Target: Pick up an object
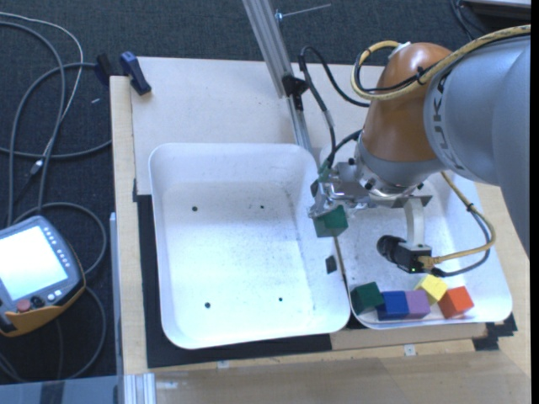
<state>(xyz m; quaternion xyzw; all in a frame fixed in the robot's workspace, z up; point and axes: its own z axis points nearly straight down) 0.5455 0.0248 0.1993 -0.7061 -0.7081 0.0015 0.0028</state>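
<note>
My gripper hangs over the seam between the two bins, at the left edge of the right bin. It is shut on a dark green block, which sits between the fingertips and looks raised above the bin floor. Along the right bin's front wall lies a row of blocks: green, blue, purple, yellow and orange. The arm's grey and orange wrist covers the back part of the right bin.
The left bin lies to the left of the gripper. A slanted aluminium post rises behind the bins. A small black piece lies near the seam. A blue clamp and a teach pendant sit far left.
</note>
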